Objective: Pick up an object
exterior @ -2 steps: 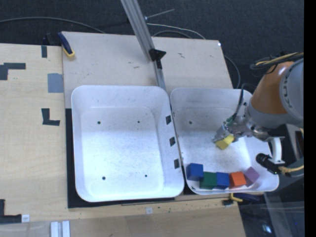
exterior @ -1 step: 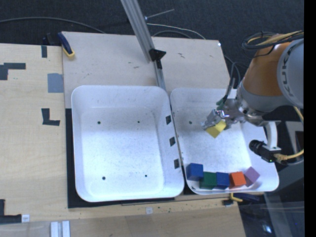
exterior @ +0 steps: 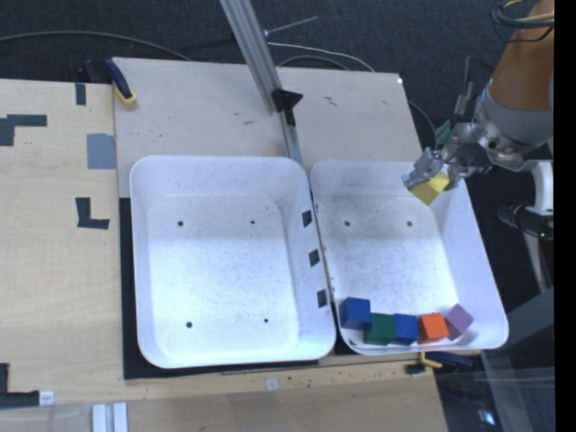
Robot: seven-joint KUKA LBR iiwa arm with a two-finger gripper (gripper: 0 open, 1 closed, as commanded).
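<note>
The arm (exterior: 522, 70) enters from the right and is cut off by the frame's top right corner, so just its orange band and grey wrist can be seen. Its pincer (exterior: 430, 176) hangs over the upper right corner of the right bin (exterior: 468, 241), pinching a yellow block (exterior: 433, 185) between its fingers; the block sits clear above the bin floor, and the metal fingers cover part of its top, so its full shape is hard to make out. Along the lower edge of the same bin lies a row of blocks pressed close together: a blue block (exterior: 355, 311) at the left, then a green block (exterior: 382, 328), a second blue block (exterior: 405, 328) mostly hidden between its neighbours, an orange block (exterior: 434, 327), and a purple block (exterior: 460, 319) tilted against the lower right corner. The left bin (exterior: 144, 241) lies just beside the right one, their rims touching along the middle. A slanted aluminium rail (exterior: 250, 34) comes down from the top edge of the frame and ends at the bins' shared upper corner, with a black clamp (exterior: 286, 100) on it. Near the upper left corner of the surface (exterior: 360, 115) lies a blue and yellow clip (exterior: 120, 81). Thin cables (exterior: 342, 58) trail across the dark floor behind the surface.
</note>
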